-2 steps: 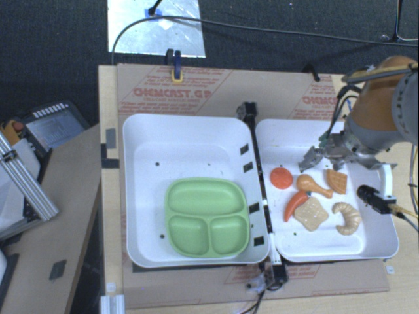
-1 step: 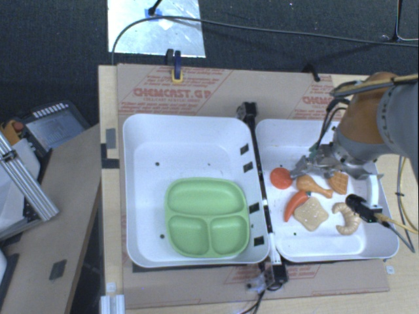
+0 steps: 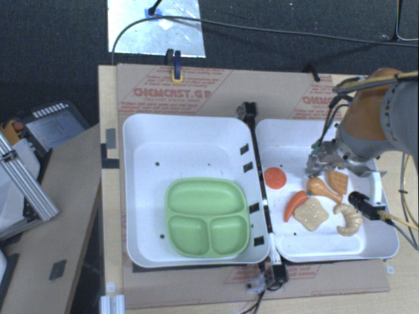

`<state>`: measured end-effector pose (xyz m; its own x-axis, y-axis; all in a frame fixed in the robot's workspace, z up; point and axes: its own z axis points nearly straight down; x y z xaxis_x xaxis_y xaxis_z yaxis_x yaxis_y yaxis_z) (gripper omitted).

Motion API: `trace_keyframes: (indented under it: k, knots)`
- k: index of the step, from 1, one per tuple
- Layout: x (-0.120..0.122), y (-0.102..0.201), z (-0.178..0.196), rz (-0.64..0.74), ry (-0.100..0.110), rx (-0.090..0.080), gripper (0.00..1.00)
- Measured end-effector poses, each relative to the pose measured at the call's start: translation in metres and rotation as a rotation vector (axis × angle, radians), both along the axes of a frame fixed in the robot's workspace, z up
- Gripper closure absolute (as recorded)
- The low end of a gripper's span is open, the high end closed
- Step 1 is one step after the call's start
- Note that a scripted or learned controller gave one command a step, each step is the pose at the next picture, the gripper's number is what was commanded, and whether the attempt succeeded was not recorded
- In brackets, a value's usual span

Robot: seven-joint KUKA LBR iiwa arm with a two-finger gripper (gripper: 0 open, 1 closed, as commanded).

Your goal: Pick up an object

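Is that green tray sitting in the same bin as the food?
No, the green tray lies in the left bin; the food is in the right one.

A single fixed camera looks down at a slant from above the bench [image 3: 196,84], far enough to take in both bins entirely.

You could not tell how the fingers of the grey two-finger gripper [image 3: 319,165] stood, for they were too small and blurred against the right white plastic bin [image 3: 288,247]. The grey arm with its orange band [image 3: 373,113] ran out of the picture at three o'clock. It covered the bin's far corner at two o'clock. The flat orange cracker-like piece [image 3: 338,180] lay partly under the gripper's body. At nine o'clock, a ribbed metal rail [image 3: 23,178] was cut off by the edge.
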<state>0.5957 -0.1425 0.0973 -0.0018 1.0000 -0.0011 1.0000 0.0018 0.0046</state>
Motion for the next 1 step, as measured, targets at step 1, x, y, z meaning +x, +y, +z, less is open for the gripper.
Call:
trace_keyframes:
  k: [1]
  knots:
    - [0.0016, -0.0099, 0.0499, -0.002, -0.002, -0.001, 1.00]
